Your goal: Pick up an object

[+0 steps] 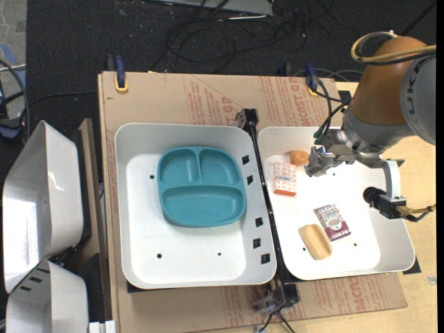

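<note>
Nearest the camera, at the bottom left, stand two white plastic tubs [41,207] tilted beside the bench [208,96], which is covered with brown cardboard printed in red. On that bench sit two shallow white bins side by side, touching along a black divider strip [262,200].

Inside the left bin [132,241] lies a teal divided plate [202,186] with three compartments, sitting flat and slightly above the bin's middle.

Four things lie in the right bin [388,255]. A tan, bun-shaped object [315,241] rests toward the near edge, and just beside it, up and to the right, a small dark purple packet [331,222] lies flat. Farther back, near the divider, a white packet with red print [284,177] lies flat, and just beyond it sits a small orange object [299,157].

From the right the grey arm with its orange band [385,68] reaches over the right bin. Its jaws [319,164] hang low at the back of that bin, just right of the orange object and the white packet. Whether they are spread or pressed together cannot be told from this angle, and nothing can be seen pinched in them. A black fitting [378,200] on a white bracket juts from the wrist over the bin's right part.
</note>
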Controlling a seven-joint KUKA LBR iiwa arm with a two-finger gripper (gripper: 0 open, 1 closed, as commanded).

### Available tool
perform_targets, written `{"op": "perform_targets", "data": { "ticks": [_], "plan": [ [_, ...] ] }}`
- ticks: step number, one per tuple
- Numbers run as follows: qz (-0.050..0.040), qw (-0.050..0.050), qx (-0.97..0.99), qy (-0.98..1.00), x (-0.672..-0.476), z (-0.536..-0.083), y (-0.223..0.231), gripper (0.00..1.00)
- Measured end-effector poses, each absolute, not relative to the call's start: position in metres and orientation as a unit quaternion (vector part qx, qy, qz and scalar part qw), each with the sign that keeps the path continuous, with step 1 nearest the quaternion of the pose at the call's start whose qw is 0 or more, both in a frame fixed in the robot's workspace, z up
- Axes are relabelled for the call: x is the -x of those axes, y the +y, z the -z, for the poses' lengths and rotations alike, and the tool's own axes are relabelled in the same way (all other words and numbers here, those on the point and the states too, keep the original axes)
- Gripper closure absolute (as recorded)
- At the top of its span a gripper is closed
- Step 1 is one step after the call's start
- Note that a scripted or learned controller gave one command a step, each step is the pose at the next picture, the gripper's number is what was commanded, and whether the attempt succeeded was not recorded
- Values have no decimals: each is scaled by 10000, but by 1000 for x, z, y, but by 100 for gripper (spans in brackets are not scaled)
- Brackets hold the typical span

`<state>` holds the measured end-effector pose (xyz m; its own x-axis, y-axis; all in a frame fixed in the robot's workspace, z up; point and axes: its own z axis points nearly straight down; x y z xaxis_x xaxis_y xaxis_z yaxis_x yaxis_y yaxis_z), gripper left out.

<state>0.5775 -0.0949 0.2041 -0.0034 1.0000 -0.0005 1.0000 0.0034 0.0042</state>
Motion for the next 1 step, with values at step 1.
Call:
{"op": "perform_targets", "data": {
  "ticks": [1],
  "plan": [
    [-14, 23, -7058, 7084, -579, -243, -95, 100]
  ]
}}
